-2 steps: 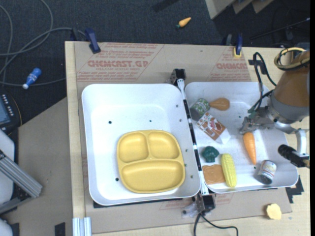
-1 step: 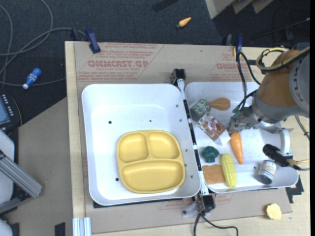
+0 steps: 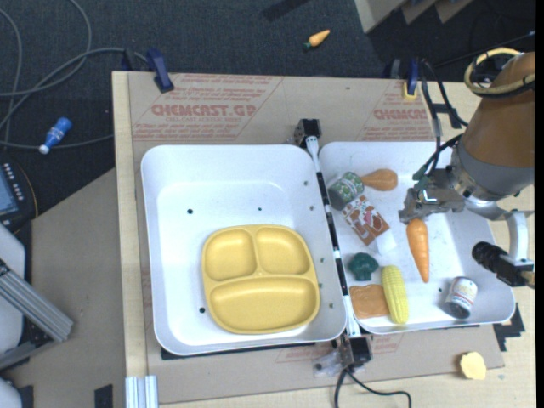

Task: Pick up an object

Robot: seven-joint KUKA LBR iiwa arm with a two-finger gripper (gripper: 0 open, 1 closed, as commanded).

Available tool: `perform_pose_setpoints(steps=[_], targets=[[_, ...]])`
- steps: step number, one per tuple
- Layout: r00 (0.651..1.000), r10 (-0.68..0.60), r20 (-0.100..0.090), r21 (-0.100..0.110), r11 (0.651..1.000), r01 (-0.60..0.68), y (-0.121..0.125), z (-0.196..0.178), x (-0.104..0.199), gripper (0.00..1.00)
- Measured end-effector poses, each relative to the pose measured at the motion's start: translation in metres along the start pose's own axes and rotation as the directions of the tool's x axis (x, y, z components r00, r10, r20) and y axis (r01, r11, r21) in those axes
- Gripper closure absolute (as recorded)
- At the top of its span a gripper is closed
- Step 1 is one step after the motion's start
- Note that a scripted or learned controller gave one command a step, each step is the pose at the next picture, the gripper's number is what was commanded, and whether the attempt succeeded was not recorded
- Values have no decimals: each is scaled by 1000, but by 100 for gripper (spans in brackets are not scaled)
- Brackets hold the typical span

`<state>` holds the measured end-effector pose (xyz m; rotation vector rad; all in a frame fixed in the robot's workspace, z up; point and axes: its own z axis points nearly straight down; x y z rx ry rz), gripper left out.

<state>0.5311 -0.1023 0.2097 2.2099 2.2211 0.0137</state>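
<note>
My gripper (image 3: 422, 208) hangs low over the middle of the right bin (image 3: 501, 313), right at the top end of an orange carrot (image 3: 418, 249) that lies lengthwise on the bin floor. The wrist and body hide the gripper's tips, and I cannot tell whether it touches the carrot. Around the carrot lie a yellow corn cob (image 3: 395, 294), a green broccoli piece (image 3: 363, 265), an orange slice (image 3: 368, 301), a small can (image 3: 461, 296), a red-and-white packet (image 3: 366, 219), a green wrapped item (image 3: 345, 189) and an orange oval piece (image 3: 380, 179).
The left bin (image 3: 157, 228) holds a yellow divided plate (image 3: 259, 277). Blue clamps (image 3: 158, 68) grip the board's far edge. A yellow lump (image 3: 473, 365) lies on the board in front of the right bin. On the floor lie a blue bottle (image 3: 56, 133) and cables.
</note>
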Motion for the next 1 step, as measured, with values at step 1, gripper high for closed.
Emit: perform_pose_setpoints(steps=[1], targets=[[1000, -3, -1, 7, 1000, 3, 23, -24, 62, 100]])
